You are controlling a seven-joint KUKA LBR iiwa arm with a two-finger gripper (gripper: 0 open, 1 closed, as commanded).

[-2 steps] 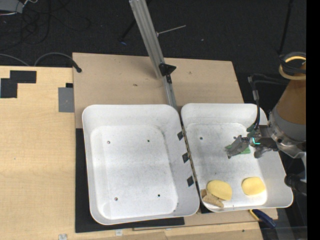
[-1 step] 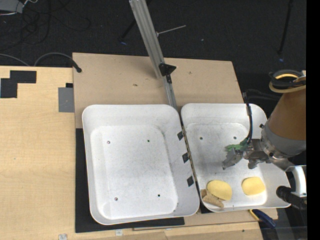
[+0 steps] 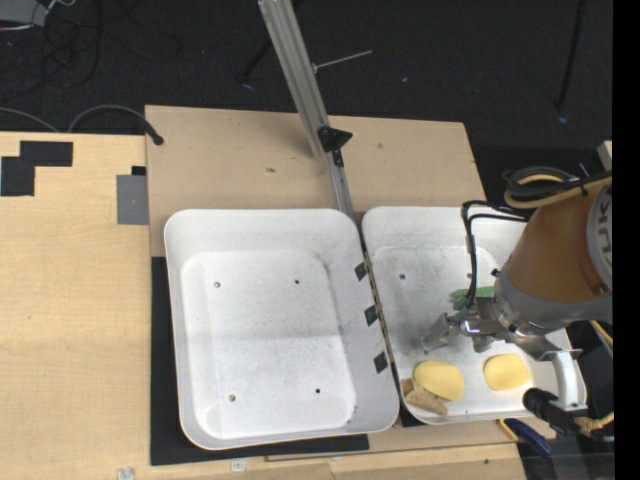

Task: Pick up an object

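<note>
The right bin (image 3: 420, 248) holds two yellow rounded objects, one (image 3: 438, 379) near its front left and another (image 3: 506, 371) to the right of it. A small tan piece (image 3: 429, 401) lies against the front rim beside the first. Something green (image 3: 465, 296) peeks out from under the arm. My gripper (image 3: 446, 330) reaches in from the right and hangs low over the bin's middle, just above and behind the left yellow object. The arm's orange band (image 3: 555, 253) hides the bin's right part.
The left bin (image 3: 260, 328) lies beside the right one, with black clips (image 3: 368, 313) along their shared rim. A slanted metal rail (image 3: 300, 78) rises behind the bins. A tan board (image 3: 300, 163) lies under them, and a wooden bench top (image 3: 70, 298) spreads to the left.
</note>
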